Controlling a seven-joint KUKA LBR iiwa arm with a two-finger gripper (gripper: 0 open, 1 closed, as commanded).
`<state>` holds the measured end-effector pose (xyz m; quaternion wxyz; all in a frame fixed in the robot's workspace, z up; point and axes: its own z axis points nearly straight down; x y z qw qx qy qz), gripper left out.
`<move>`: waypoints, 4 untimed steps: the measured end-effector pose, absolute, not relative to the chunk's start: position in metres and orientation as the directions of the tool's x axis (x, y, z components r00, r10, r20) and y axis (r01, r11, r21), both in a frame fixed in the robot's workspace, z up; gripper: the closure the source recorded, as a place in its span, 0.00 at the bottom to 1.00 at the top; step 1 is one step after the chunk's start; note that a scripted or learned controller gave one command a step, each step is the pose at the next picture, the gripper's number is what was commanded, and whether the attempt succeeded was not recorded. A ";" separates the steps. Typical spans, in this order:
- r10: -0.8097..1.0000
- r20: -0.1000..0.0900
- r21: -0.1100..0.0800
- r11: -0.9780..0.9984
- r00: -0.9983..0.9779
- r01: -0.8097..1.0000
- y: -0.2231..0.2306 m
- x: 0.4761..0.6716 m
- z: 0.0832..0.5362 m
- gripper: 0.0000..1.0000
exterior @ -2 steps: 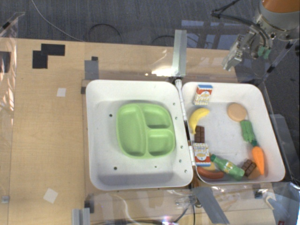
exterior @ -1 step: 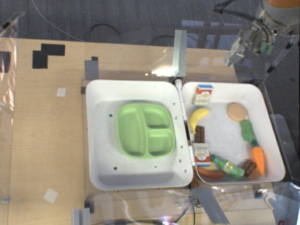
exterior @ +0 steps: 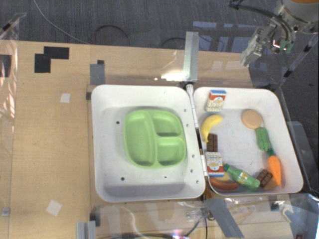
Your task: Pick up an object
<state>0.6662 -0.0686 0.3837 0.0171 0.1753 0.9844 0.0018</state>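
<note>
My gripper (exterior: pixel 264 43) hangs high above the bench, beyond the far right corner of the right bin (exterior: pixel 284 118), and is open with nothing between its fingers. In that bin lie a small milk carton (exterior: pixel 216 100), a banana (exterior: pixel 212 125), a chocolate bar (exterior: pixel 212 143), a second carton (exterior: pixel 214 163), a green bottle (exterior: pixel 241 177), a round tan cookie (exterior: pixel 252 118), a green cucumber (exterior: pixel 264 140), a carrot (exterior: pixel 274 169) and a brown block (exterior: pixel 264 177). All of them are well below and in front of the gripper.
The left bin (exterior: pixel 104 133) holds a green divided plate (exterior: pixel 153 137). A metal post (exterior: pixel 191 54) stands behind the seam between the bins. A reddish item (exterior: pixel 224 185) lies at the right bin's near edge, partly under the bottle.
</note>
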 end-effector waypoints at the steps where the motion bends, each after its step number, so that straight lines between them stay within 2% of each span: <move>1: 0.342 -0.044 0.012 0.940 -0.939 0.341 -0.068 0.668 0.398 1.00; 2: 0.457 -0.005 0.005 0.889 -0.889 0.457 0.016 0.656 0.353 1.00; 3: 0.248 -0.002 0.001 0.969 -0.969 0.248 -0.024 0.661 0.233 1.00; 4: 0.303 -0.014 0.006 0.953 -0.953 0.303 0.003 0.661 0.285 1.00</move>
